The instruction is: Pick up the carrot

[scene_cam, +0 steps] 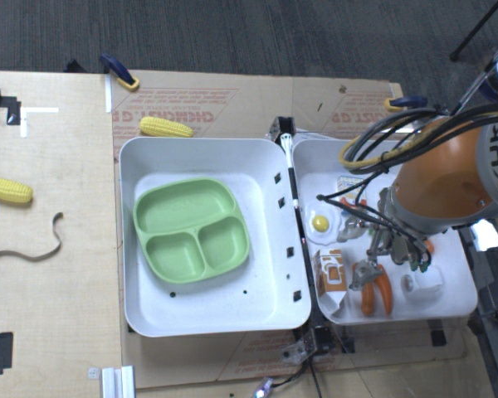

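The orange carrot [379, 294] lies in the right bin [458, 303], near its front wall, pointing roughly front to back. My gripper [367, 273] hangs low right over the carrot's far end and seems to touch it or nearly so. The grey arm with its orange band [444, 181] covers the middle and right of that bin. The carrot rests on the bin floor.
Beside the carrot on its left lies an orange and white carton [332, 272], with a toy fried egg [319, 222] behind it and a small white object [417, 284] to the right. The left bin [266, 297] holds a green divided plate [191, 230]. Two corn cobs [166, 127] [7, 191] lie outside.
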Robot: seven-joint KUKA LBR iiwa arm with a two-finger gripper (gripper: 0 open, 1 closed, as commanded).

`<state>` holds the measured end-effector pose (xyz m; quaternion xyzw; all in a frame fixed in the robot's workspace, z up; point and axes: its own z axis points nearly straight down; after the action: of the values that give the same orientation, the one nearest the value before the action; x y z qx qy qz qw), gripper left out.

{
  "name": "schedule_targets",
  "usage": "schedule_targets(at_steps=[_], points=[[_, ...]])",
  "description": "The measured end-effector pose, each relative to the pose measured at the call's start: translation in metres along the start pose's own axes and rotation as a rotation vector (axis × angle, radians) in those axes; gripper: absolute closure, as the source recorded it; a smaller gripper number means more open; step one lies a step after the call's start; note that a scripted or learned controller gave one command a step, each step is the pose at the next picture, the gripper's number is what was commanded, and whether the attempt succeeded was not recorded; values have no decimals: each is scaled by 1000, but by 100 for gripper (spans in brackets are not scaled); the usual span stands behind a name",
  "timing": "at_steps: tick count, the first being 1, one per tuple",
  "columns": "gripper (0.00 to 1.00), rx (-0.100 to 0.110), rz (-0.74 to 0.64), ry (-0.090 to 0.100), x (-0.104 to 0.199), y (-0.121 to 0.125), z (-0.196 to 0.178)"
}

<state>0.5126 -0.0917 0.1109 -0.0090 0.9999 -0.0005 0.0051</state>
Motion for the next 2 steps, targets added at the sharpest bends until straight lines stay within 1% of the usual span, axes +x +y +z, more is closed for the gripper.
schedule_targets(at_steps=[1,2], points=[[0,-1,6,9,14,-8,19],[0,-1,-194,4,-20,-80,18]])
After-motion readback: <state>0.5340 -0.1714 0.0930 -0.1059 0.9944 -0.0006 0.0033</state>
